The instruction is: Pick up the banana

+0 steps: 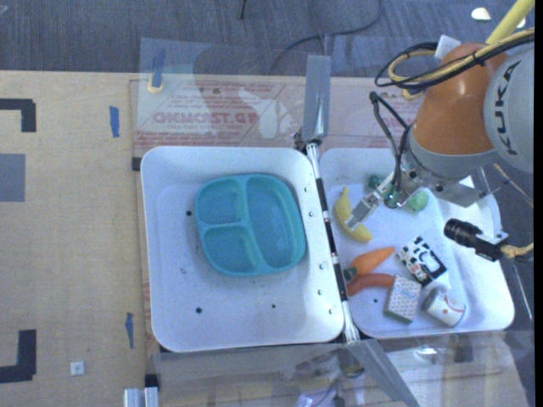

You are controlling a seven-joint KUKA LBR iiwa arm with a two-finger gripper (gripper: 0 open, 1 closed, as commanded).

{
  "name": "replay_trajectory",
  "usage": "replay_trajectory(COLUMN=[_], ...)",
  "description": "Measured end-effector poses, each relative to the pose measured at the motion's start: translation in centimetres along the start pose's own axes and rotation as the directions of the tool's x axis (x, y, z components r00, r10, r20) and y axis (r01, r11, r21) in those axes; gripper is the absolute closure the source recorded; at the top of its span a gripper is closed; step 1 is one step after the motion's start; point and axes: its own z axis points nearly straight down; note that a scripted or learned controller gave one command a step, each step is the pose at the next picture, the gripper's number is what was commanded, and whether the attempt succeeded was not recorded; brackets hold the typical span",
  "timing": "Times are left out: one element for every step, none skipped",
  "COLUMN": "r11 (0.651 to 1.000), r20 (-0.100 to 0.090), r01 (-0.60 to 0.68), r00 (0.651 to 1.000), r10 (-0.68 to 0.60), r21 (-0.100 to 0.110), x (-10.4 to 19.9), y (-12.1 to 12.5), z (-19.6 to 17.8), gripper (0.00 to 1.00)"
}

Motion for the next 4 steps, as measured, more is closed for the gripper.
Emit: replay_trajectory(r11=[0.999, 0.995, 0.995, 0.995], r20=[-0.003, 0.0, 0.0, -0.002], r01=[0.046, 0.098, 0.098, 0.1], r00=[0.999, 0.995, 0.995, 0.995], r10=[-0.046, -0.098, -0.098, -0.1], r21=[0.002, -0.001, -0.001, 0.001], x=[3.9, 0.7, 0.7, 3.7], y=[-3.5, 1.3, 1.3, -2.8], z=[0.0, 0.0, 0.0, 0.0], gripper=[0.0, 0.0, 0.0, 0.0])
